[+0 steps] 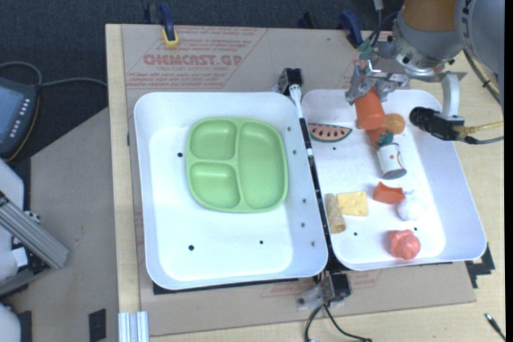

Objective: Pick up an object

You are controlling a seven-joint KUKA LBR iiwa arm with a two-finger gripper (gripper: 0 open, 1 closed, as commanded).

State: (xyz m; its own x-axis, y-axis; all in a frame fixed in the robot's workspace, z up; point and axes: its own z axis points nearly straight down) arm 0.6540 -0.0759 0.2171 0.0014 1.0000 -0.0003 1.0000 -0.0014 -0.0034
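Where board [200, 52] shows (red print): "CHEMCAST"; hand [367, 90] over orange cup [369, 111].

Tool [370, 90] on orange cup [369, 111], green tray [238, 164] left bin

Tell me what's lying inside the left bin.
Inside the left bin lies one green divided plate, flat, with three compartments that hold nothing. Around it, bare white floor with a few small dark dots. Whatever is under the plate is covered.
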